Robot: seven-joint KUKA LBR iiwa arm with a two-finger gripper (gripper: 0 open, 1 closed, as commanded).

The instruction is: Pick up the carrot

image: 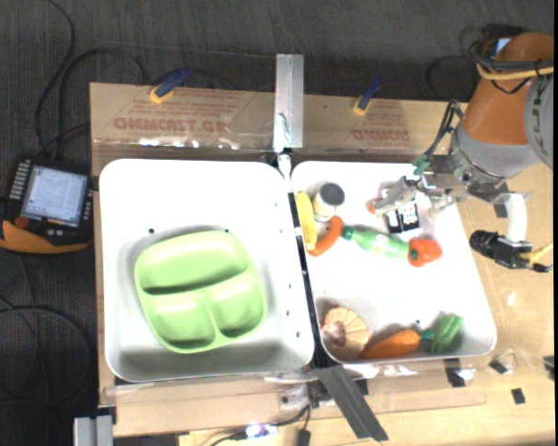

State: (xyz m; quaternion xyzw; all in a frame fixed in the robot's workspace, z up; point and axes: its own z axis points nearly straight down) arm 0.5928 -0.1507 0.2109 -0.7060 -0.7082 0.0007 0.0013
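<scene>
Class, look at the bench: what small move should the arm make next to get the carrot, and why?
Probably travel toward the right bin's near edge. The gripper hangs over that bin's far part, above a green bottle, while the carrot lies against the near wall beside a shell-like piece, untouched.

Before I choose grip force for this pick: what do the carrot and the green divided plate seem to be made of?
Carrot: probably moulded plastic toy food, judging by its flat, uniform orange and smooth, slightly shiny skin beside a green top; rubber is possible. Green divided plate: looks like rigid matte plastic, with an even pale green and soft, rounded compartment ridges.
</scene>
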